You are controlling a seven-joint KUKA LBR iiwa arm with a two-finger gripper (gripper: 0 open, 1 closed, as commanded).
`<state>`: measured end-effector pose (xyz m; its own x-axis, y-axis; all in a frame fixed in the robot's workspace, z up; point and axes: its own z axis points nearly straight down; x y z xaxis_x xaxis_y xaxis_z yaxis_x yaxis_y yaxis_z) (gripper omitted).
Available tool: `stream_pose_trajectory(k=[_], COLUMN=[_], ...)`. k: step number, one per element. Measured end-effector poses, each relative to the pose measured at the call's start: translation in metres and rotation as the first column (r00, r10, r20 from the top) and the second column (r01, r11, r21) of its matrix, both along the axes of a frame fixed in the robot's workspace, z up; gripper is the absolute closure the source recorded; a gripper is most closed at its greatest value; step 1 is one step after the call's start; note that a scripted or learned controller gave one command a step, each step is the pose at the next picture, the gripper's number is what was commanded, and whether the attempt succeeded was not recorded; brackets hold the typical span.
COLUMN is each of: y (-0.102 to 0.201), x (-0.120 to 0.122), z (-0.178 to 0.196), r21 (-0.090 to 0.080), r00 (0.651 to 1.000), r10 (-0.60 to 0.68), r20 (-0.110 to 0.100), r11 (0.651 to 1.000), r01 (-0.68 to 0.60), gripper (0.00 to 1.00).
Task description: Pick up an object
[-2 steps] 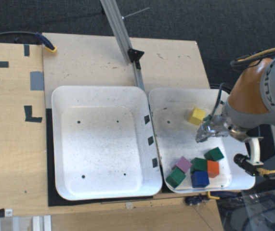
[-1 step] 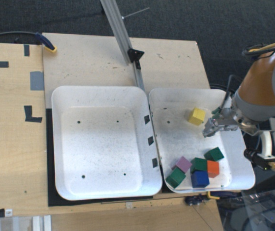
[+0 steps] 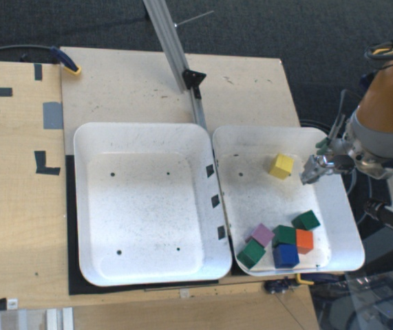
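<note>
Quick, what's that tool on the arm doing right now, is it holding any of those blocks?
Tool: over the right bin, just right of the yellow block, with no block between its tips; open or closed cannot be told.

Two bins side by side: left bin (image 3: 100, 150), right bin (image 3: 251, 143). In right bin, lone block (image 3: 281, 166) far centre; block cluster (image 3: 283, 243) near edge. Gripper (image 3: 313, 169) right of lone block.

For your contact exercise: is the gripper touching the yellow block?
Apart. The camera view shows white bin floor between the gripper and the yellow block.
</note>
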<state>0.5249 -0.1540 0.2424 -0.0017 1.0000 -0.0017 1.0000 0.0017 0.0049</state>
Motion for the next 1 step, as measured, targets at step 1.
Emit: stream_pose_trajectory(k=[1], y=[0.0556], x=[-0.0119], z=[0.0053], r21=[0.004], r00=[1.0], r10=[0.005], r20=[-0.006], r11=[1.0], r01=[-0.005], gripper=[1.0])
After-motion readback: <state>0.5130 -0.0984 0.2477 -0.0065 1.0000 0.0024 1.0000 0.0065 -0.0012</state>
